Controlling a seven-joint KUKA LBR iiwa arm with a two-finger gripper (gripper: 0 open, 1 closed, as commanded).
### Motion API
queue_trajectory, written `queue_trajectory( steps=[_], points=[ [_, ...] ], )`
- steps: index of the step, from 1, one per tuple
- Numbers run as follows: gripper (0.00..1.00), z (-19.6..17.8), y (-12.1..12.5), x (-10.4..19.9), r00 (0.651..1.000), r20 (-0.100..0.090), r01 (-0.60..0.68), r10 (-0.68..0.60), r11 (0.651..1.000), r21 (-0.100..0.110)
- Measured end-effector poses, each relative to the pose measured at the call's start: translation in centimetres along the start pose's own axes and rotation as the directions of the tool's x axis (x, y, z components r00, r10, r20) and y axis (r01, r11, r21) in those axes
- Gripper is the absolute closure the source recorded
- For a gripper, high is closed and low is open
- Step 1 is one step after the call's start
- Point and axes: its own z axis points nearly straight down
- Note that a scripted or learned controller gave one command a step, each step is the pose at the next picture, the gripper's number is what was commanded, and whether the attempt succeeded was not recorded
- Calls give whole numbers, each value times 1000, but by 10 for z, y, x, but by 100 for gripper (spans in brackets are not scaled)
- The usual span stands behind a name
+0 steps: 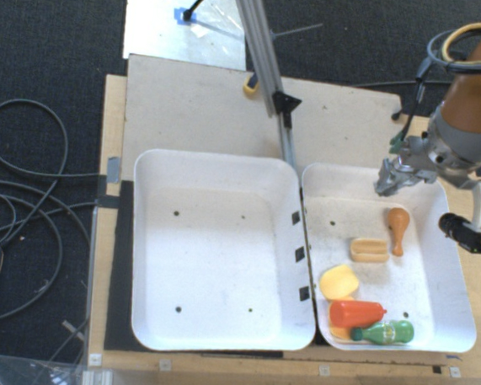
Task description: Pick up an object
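Jaws: you couldn't tell their state. Gripper (391,182) hung above right bin (460,289), just beyond drumstick (398,229). Green bottle (386,332) lay at near wall; its label unreadable.

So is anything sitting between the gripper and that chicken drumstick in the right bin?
Nothing visible does. The gripper hangs over the right bin's far edge, and bare bin floor separates it from the drumstick.

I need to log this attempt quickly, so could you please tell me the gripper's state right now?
Gripper: above the right bin's far edge, nothing visibly held; open or closed cannot be told.
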Motion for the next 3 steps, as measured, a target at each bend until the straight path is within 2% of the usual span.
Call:
queue_trajectory(
  steps=[2, 3],
  points=[
    [100, 2, 17, 92, 1000, -2, 5, -5, 1000, 3],
    [100, 7, 33, 150, 1000, -2, 6, -6, 1000, 2]
  ],
)
